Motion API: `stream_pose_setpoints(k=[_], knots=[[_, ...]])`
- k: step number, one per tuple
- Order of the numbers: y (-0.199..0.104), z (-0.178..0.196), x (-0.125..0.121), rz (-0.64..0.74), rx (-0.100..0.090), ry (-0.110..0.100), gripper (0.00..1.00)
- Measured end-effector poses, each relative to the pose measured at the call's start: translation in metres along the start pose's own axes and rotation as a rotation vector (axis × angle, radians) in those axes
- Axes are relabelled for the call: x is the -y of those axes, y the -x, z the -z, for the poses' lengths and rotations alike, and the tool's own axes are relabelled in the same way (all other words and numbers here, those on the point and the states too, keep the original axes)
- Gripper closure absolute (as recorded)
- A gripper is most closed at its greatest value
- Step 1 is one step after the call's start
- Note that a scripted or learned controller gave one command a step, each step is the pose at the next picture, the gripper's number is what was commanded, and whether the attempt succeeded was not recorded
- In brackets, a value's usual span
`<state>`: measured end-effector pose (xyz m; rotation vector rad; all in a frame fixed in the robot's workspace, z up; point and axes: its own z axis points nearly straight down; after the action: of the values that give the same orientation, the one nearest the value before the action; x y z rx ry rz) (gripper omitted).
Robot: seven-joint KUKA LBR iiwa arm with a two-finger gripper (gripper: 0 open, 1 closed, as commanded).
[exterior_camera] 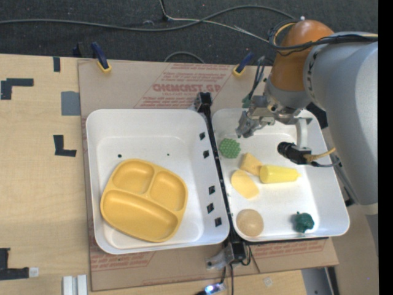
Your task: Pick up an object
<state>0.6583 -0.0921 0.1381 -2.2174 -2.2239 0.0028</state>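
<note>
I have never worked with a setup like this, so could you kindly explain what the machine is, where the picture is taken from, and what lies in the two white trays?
The picture comes from one fixed camera above the bench, looking down at a slant. The big grey shape with the orange band is a robot arm reaching in from the right of the picture. At its tip is a small two-finger pincer, hovering over the far part of the right bin; I see nothing between its fingers.

The left bin holds a yellow divided plate. The right bin holds small toy-like items: a green round piece just below the pincer, three pale yellow pieces close together in the middle, a beige round piece and a dark green piece near the front edge.

The arm's job is to pick up an object.
</note>
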Motion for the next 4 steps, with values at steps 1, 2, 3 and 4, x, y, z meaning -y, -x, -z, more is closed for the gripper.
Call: stream_pose_setpoints(k=[1, 2, 3, 4], knots=[[0.003, 0.043, 0.002, -0.002, 0.000, 0.005, 1.00], [0.002, 0.097, 0.001, -0.001, 0.000, 0.007, 1.00], [-0.044, 0.087, 0.007, 0.002, -0.001, -0.001, 1.00], [-0.105, 0.092, 0.017, 0.004, -0.002, 0.000, 1.00]])
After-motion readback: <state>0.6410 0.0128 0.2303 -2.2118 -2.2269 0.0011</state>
